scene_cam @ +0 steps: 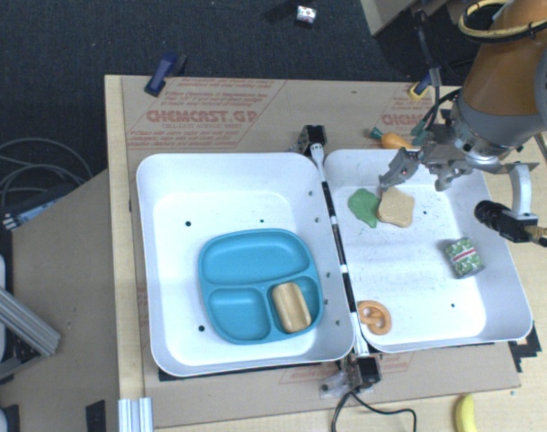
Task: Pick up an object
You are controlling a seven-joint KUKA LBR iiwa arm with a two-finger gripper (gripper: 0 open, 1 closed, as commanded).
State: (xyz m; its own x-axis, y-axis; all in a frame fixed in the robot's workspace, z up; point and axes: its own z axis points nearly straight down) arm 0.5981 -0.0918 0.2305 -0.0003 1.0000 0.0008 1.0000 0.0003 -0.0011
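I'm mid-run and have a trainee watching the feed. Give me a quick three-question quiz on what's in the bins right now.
1. True or false: the blue divided tray sits in the right bin.
2. Which item lies nearest the gripper? A) pretzel B) tan bread slice C) green patterned block
3. Fill in: the bread roll rests in a ____ compartment of the tray.

Key: 1. False, it sits in the left bin. 2. B. 3. Lower right; the green leaf lies beside the slice.

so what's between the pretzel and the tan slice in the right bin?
Camera view: bare white bin floor between the pretzel and the tan slice.
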